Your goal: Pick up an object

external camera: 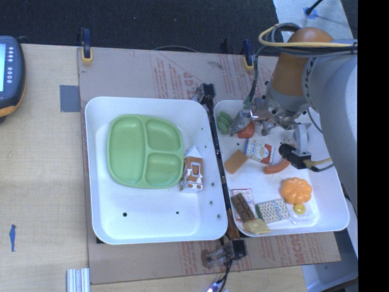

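A: Tan bench [42, 181], cardboard sheet on top. Far left edge: pendant [9, 72], grey and orange. Blue clamp [86, 47] at the cardboard's upper left corner.

B: Left bin?

A: Left bin [152, 224] holds a green plate [146, 151], three sections, upper left of the bin. Small brown and white carton [193, 174] touching the plate's right edge, lower corner. Rest of that bin is bare white floor.

B: Right bin?

A: Right bin [331, 215] is cluttered. From its left: green item [225, 122] at the top left corner, tan block [236, 162] below it, brown bar [243, 205] lower down with a yellow piece [256, 226] at the bottom edge. Middle: white and red carton [260, 151], patterned packet [273, 210]. Further right: orange sausage [277, 166], pumpkin [296, 190], small yellow ball [299, 209] just under it.

B: Gripper?

A: Gripper [255, 121] is at the top of the right bin, low over the clutter, just above the white and red carton. A red piece [245, 129] sits right at its tip. Can't tell finger gap, can't tell if the red piece is held. Arm [316, 66] comes in from upper right, orange band visible.
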You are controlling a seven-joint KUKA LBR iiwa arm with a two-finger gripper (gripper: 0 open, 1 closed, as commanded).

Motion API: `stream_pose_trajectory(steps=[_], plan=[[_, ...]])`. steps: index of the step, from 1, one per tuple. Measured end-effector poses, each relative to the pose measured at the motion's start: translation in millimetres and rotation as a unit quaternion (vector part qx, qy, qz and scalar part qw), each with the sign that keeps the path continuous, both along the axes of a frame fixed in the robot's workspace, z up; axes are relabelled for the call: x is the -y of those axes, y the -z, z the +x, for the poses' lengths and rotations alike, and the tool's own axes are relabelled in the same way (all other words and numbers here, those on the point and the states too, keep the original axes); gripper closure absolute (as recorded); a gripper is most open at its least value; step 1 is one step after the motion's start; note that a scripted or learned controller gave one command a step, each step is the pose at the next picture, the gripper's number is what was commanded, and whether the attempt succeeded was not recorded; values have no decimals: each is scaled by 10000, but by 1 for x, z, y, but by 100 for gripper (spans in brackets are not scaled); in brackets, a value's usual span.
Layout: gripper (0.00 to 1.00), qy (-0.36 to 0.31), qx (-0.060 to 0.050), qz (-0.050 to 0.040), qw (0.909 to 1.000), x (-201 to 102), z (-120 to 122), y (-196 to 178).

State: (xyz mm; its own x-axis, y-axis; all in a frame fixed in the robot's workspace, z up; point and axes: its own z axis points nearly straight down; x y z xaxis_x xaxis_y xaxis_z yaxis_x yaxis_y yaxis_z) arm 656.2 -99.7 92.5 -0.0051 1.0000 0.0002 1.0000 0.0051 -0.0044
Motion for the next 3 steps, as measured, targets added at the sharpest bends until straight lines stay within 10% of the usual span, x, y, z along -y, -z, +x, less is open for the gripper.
stream_pose_trajectory(steps=[1,2,3], plan=[[0,-4,-9,3,10000,-6,0,0],[100,-15,-18,1,10000,-5,0,-10],[100,-12,13,14,10000,-61,-50,-104]])
